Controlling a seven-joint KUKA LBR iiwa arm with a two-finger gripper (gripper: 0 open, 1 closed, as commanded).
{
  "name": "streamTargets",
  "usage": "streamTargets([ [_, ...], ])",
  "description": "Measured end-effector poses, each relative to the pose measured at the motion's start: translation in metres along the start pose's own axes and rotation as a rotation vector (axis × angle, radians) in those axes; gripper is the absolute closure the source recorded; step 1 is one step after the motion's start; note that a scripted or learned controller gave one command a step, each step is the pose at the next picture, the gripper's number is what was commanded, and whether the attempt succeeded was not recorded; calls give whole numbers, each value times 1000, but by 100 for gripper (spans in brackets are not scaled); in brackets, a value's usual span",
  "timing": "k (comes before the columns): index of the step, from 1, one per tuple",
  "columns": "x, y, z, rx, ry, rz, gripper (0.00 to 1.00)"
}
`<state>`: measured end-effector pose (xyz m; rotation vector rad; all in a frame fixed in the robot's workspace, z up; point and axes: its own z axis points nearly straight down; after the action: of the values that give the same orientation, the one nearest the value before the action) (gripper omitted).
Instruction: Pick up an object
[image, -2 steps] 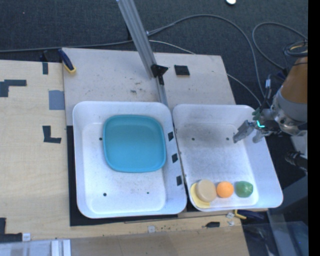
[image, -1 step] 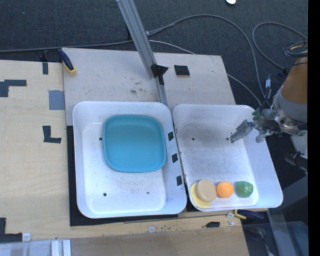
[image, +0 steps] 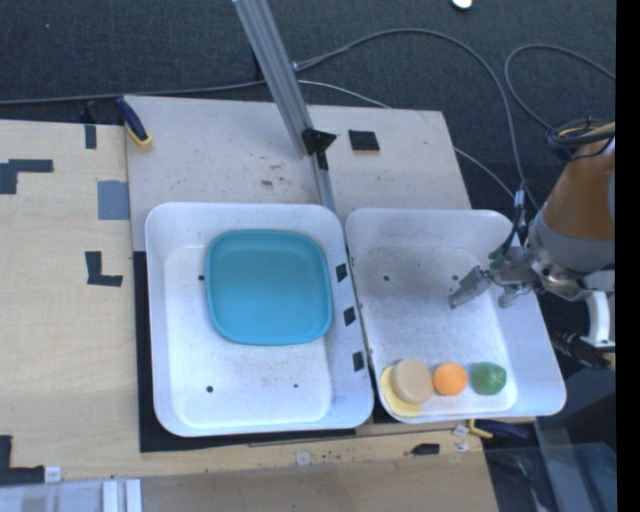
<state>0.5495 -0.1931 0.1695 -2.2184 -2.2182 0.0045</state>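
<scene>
- Your candidates to pick sit along the right bin's 6 o'clock edge: a tan round piece, an orange ball just beside it and a green ball at its 3 o'clock.
- At their 12 o'clock the gripper hangs over bare bin floor, well apart from them; nothing sits between its fingers, and you cannot tell their spread.
- The left bin holds a blue plate.

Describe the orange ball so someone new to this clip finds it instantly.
Look at the right bin, along its near edge, where three small items sit in a row. The orange ball is the middle one, between a tan round block and a green ball; its bright orange colour marks it.
</scene>
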Motion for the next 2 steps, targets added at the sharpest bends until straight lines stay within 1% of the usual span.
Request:
streamTargets([
  [1, 9, -3, 59, 0, 0, -1, 0],
  [2, 9, -3, 80, -6, -2, -1, 0],
])
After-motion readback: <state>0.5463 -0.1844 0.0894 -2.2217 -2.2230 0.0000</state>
